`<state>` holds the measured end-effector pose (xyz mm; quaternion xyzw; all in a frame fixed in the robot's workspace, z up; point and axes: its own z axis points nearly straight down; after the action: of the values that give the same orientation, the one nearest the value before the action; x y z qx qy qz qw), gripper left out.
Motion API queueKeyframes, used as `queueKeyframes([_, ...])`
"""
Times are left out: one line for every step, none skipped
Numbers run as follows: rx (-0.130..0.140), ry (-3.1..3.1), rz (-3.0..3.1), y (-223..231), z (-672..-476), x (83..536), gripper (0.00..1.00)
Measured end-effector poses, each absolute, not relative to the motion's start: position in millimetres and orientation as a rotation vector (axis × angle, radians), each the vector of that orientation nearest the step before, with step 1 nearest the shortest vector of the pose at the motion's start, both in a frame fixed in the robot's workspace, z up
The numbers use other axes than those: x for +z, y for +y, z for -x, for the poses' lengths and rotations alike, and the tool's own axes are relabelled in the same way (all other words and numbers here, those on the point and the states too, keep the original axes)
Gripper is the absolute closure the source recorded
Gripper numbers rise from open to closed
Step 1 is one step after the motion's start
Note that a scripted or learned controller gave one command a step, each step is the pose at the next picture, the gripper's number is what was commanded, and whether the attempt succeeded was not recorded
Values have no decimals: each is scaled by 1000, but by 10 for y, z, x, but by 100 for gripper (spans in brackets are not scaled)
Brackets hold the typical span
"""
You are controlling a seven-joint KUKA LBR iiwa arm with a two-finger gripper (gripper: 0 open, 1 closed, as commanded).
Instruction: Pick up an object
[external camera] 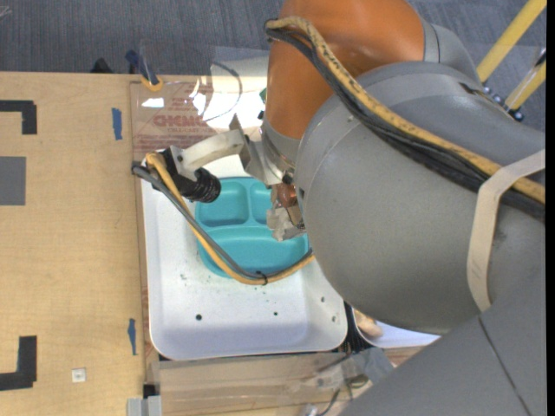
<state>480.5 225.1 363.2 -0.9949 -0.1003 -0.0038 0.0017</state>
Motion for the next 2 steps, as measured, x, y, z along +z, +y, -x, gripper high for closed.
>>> queueKeyframes([14, -866, 3022, 2241, -4794, 2465, 100])
queueKeyframes([7, -314, 3128, 2241, -4782, 1877, 100])
